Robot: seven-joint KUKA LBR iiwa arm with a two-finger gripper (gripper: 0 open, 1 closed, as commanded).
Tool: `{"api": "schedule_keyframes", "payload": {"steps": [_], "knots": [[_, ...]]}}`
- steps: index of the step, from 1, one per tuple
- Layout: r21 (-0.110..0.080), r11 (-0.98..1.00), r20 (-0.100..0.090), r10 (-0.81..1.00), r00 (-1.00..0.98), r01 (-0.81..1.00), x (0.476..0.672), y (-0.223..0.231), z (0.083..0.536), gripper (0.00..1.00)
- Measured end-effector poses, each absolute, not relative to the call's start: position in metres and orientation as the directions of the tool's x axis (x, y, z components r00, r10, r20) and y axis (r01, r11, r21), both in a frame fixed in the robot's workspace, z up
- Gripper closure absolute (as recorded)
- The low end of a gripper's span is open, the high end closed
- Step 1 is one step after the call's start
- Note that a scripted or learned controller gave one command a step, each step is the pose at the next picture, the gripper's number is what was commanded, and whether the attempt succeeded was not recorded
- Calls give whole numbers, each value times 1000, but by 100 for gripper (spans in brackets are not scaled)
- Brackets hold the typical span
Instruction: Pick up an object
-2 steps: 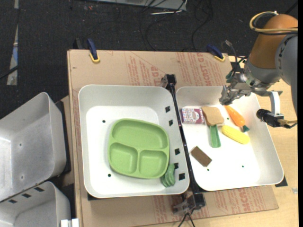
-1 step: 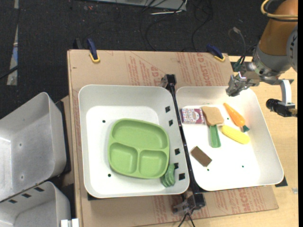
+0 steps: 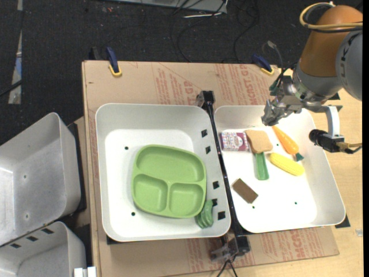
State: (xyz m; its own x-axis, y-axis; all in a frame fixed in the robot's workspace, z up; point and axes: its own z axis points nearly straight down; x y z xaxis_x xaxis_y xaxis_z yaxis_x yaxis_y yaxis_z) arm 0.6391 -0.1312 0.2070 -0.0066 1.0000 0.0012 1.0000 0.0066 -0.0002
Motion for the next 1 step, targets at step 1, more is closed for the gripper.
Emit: {"api": "schedule_keyframes", "payload": {"steps": [1], "knots": [[-1, 8, 2, 1000, -7, 1000, 612, -82, 219, 100]]}}
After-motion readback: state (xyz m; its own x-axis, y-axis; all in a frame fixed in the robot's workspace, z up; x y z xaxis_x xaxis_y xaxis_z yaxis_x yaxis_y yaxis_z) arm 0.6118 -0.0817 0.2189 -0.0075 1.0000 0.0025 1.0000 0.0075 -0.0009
